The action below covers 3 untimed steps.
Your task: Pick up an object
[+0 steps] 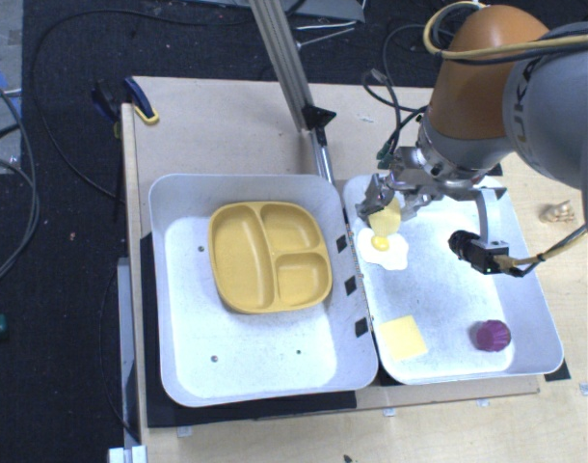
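Gripper (384, 210) fingers are seen closed on a small yellow piece (385, 222) near the right bin (525, 258)'s far-left corner, just above a fried-egg toy (385, 249), and the piece is judged light, stiff and best pinched across its sides.

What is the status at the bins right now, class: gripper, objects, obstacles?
Gripper low over right bin, above fried egg. Cheese slice, purple ball lie loose. Yellow tray in left bin.
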Motion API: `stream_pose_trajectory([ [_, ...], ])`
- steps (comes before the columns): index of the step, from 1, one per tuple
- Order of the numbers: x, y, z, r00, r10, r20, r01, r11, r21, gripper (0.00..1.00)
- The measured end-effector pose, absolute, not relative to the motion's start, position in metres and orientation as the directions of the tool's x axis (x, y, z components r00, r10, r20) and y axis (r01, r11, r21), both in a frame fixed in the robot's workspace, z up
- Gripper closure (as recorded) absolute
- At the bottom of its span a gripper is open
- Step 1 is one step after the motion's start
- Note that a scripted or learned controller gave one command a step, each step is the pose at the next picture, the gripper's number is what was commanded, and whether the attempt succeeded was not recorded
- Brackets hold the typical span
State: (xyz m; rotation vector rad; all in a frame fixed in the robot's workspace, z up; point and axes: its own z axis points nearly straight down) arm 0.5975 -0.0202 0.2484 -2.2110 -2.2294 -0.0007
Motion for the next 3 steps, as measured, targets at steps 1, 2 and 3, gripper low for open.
stream_pose_trajectory([
  [1, 0.583, 0.03, 0.254, -0.008, 1.0, 0.002, 1.0, 0.008, -0.002, 1.0],
  [2, 0.567, 0.077, 0.24, -0.008, 1.0, 0.001, 1.0, 0.008, -0.003, 1.0],
  [3, 0.568, 0.074, 0.24, -0.002, 1.0, 0.0, 1.0, 0.002, -0.001, 0.0],
])
